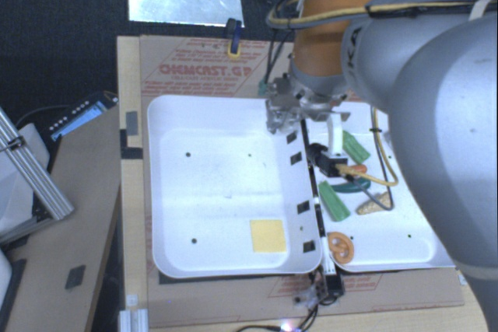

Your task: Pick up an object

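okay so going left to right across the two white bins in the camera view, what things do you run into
Yellow square in the left bin → black divider strip between the bins → pretzel → green stick → right bin.

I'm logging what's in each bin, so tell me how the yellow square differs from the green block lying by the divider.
The yellow square is flat and about as wide as long; the green block is a long narrow bar. The yellow square lies in the left bin, apart from anything else; the green block lies in the right bin among several other pieces. The yellow square sits square to the bin's front edge; the green block lies at a slant. Both rest untouched on a bin floor.
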You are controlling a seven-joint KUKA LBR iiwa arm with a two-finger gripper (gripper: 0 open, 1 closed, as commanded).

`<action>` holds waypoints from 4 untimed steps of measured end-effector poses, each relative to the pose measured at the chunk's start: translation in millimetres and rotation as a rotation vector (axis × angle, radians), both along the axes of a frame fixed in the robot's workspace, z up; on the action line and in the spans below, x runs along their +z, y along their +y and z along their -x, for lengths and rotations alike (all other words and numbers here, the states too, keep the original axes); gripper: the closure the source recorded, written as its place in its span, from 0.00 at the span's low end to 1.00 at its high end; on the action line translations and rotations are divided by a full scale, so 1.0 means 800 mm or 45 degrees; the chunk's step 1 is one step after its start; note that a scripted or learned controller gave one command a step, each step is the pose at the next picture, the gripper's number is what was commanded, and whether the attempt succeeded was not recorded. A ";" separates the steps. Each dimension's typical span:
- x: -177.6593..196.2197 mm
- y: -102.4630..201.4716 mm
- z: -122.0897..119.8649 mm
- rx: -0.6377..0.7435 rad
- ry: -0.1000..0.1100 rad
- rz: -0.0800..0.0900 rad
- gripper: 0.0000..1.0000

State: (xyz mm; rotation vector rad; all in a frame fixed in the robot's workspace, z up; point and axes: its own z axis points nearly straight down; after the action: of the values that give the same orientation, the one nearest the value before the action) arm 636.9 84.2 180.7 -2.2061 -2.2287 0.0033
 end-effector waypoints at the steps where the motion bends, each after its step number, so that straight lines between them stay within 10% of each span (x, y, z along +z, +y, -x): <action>1: 0.173 0.029 -0.037 -0.004 -0.030 -0.001 1.00; 2: 0.074 0.200 0.001 0.008 -0.002 -0.002 1.00; 3: 0.097 0.188 0.033 -0.007 -0.006 0.002 1.00; 4: 0.069 0.186 -0.042 -0.008 -0.011 0.003 1.00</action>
State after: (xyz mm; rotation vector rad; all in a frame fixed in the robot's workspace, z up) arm 670.5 233.2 235.8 -2.2189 -2.2273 -0.0034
